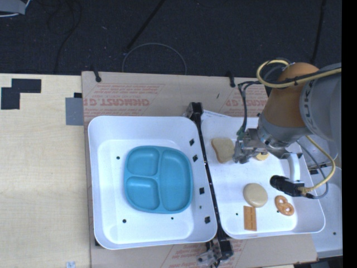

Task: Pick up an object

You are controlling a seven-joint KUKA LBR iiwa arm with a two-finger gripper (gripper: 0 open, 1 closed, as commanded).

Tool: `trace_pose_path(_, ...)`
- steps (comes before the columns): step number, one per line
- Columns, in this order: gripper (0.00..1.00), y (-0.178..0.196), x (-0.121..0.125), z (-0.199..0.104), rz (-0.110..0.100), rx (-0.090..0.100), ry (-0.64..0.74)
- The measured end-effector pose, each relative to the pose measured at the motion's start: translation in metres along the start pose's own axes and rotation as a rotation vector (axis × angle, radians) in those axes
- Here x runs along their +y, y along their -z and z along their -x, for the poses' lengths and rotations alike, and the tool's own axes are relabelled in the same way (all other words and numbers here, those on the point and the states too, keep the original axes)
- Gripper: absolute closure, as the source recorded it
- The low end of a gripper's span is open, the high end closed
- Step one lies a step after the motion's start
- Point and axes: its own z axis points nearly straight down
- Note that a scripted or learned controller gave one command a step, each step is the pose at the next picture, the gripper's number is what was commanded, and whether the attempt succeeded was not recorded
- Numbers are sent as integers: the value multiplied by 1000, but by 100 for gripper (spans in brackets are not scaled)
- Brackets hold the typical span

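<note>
2 bins (106,149) on the desk: 1 blue plate (157,178), 4 food bits; can't tell the hand's (243,154) state

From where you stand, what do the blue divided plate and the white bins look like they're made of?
The blue divided plate looks like moulded plastic: one even turquoise colour, rounded compartment ridges, a soft matte sheen. The left white bin and the right white bin also look like plastic, smooth and slightly glossy, with rounded corners and thin raised rims. I can't be certain from the look alone.
</note>
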Motion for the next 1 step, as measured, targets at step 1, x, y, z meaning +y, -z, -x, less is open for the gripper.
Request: trace_pose_path(1, 100, 63, 3, 1, 10, -2, 8)
